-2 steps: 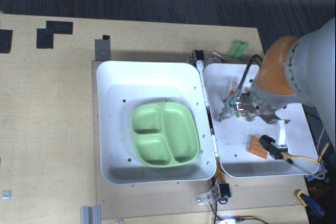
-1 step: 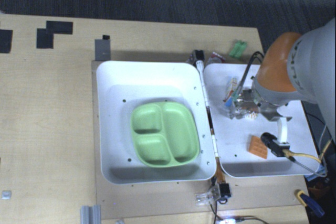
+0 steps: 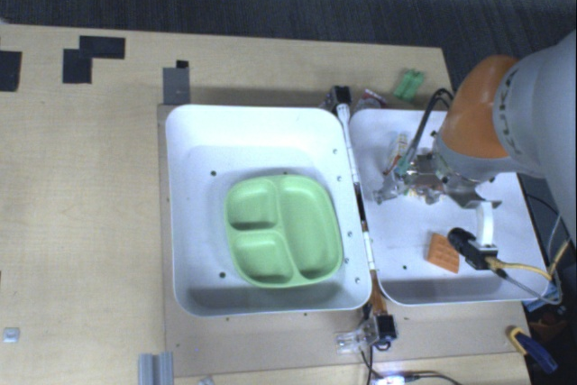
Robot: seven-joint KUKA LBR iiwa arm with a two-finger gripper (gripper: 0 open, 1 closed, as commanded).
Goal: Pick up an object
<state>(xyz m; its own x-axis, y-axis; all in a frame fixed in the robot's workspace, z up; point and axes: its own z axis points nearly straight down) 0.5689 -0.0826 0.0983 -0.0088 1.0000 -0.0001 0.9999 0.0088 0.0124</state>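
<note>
A small orange block (image 3: 442, 252) lies flat on the floor of the right bin (image 3: 410, 279), near its front. My gripper (image 3: 394, 187) hangs low over the left middle of that bin, up and to the left of the orange block and apart from it. I see nothing clearly held in it. A light green divided plate (image 3: 282, 228) rests in the middle of the left bin (image 3: 194, 194).
The grey arm with its orange band (image 3: 478, 117) covers the right bin's right and back parts. A small green object (image 3: 408, 84) lies on the bench behind the right bin. The ridge between the bins (image 3: 356, 194) runs just left of my gripper.
</note>
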